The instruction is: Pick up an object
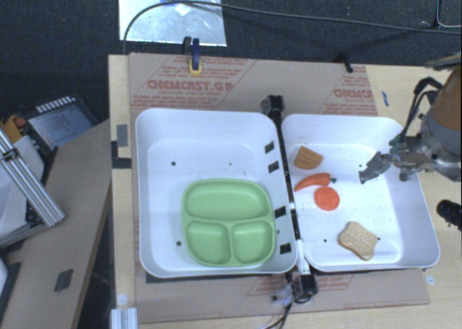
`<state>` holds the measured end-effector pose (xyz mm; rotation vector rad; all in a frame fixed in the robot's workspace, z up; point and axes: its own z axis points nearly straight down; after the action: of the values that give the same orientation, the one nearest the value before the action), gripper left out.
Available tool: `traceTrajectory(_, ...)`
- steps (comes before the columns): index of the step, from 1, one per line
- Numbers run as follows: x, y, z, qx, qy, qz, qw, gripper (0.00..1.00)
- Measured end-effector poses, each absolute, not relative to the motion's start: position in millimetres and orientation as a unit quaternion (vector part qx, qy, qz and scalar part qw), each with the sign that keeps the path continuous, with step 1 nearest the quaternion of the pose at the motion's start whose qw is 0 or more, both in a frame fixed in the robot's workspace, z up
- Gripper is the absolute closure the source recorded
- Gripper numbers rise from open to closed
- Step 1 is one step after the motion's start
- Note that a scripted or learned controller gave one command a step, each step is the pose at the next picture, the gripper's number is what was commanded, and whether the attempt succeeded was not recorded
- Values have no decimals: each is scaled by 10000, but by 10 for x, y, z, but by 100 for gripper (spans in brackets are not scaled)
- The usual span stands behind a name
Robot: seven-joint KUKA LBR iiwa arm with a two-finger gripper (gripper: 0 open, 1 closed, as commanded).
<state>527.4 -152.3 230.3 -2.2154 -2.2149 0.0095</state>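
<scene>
The right bin [415,230] holds several toy foods: an orange-brown wedge [308,157], a red-orange pepper or carrot shape [312,181], a red round slice [327,199] and a tan bread slice [359,239]. My gripper [375,168] hangs over the upper right part of this bin, to the right of the pepper and apart from every food piece. Nothing shows between its fingers. The arm comes in from the right edge.
A green three-compartment plate [227,221] lies in the left bin [159,176]. A black divider strip [283,183] runs between the bins. Cardboard underlies both bins, with a clamp [193,55] at the back and cables beyond.
</scene>
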Motion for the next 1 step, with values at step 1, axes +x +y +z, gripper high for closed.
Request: traceTrajectory(1, 5299, -1519, 2366, -7061, -7081, -4, -5, 0)
